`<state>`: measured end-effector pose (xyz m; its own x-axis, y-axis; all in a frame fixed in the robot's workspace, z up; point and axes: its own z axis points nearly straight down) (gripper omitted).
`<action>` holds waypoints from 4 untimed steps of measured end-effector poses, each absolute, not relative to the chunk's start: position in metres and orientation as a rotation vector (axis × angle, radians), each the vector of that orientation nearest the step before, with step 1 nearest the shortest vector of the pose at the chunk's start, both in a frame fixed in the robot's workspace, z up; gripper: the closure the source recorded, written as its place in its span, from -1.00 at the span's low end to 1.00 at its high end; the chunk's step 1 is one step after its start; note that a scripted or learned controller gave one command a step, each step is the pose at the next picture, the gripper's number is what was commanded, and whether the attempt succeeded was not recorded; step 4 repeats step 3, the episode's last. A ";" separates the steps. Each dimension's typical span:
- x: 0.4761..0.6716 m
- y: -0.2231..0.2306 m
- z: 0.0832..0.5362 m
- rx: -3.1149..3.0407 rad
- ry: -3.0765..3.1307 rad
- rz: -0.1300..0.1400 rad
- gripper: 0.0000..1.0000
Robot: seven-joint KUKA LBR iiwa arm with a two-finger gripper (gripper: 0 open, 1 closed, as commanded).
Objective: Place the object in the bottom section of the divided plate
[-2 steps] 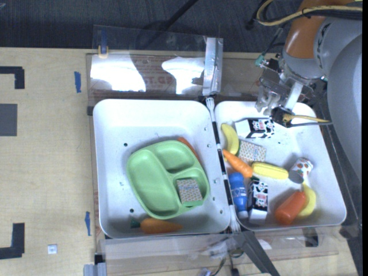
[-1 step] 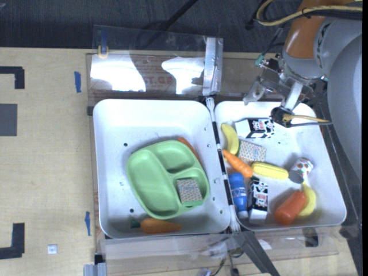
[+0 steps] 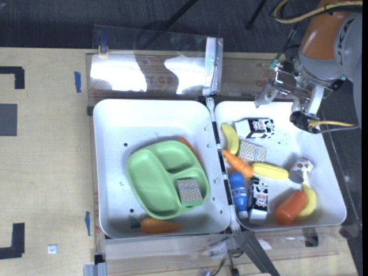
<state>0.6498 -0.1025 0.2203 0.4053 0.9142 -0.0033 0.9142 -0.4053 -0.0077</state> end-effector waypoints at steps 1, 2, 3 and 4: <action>0.615 -0.133 0.232 -2.909 -1.174 0.013 -1.00; 0.659 -0.138 0.224 -3.118 -0.387 0.009 -1.00; 0.660 -0.134 0.230 -3.115 -0.402 0.020 1.00; 0.660 -0.134 0.230 -3.115 -0.402 0.020 1.00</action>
